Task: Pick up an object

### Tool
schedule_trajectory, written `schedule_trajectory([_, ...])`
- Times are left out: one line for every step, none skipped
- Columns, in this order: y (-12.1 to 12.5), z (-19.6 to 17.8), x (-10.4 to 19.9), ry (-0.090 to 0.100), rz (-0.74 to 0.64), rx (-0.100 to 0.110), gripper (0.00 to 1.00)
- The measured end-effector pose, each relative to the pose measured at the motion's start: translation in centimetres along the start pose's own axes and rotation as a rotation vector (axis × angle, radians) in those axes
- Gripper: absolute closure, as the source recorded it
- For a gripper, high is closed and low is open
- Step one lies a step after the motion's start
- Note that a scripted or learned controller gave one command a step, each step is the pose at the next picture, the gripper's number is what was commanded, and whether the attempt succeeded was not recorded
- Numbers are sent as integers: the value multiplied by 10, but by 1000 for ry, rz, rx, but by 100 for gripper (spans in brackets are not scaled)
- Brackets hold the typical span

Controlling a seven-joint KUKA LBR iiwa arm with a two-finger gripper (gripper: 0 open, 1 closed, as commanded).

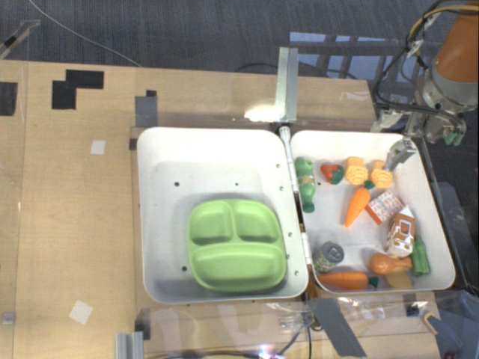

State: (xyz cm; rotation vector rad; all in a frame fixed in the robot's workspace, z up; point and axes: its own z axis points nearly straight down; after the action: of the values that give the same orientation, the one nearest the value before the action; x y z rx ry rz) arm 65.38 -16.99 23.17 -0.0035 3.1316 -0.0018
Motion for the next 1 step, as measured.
schedule_trajectory([-6,116,24,0,39,0,0])
